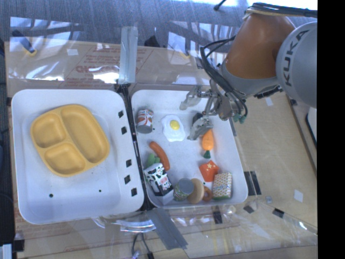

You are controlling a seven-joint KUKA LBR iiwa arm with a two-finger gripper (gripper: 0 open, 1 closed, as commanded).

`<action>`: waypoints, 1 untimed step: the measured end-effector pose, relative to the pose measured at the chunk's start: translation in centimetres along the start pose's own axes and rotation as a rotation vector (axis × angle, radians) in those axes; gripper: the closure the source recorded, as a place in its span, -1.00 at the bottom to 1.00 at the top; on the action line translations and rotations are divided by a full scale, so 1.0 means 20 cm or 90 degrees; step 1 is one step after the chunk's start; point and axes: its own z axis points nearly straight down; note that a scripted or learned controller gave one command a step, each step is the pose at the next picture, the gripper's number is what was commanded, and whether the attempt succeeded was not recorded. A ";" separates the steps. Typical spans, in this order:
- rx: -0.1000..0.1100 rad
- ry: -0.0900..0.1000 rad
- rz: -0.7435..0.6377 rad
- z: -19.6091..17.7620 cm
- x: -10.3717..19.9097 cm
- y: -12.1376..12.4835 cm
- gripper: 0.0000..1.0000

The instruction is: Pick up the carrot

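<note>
In the camera view, the right bin (pixel 237 161) is being crowded by the arm (pixel 259 47), which is being reached in from the right, with the gripper (pixel 200 127) being held low over the bin's upper right part. The carrot (pixel 208 140) is being seen just beside and below the gripper tip, lying on the bin floor near the right wall, orange body up, green end toward the bottom. A miss is being risked here: the tip is being held slightly to the carrot's upper left, so the carrot could be nudged toward the wall instead of being straddled. The fried egg (pixel 174 127) is lying just to the left of the gripper and could be clipped or dragged if the tool is being shifted that way. The strawberry (pixel 209 170) below the carrot could be bumped if the carrot is being pushed down the bin. How far the tool is being spread cannot be told, since the metal parts are being blurred together, and nothing is being shown clasped in it. The yellow tray (pixel 67 139) is being left alone in the left bin (pixel 21 198).
</note>
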 end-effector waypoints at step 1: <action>-0.001 0.005 0.112 0.67 0.04 -0.40 -1.00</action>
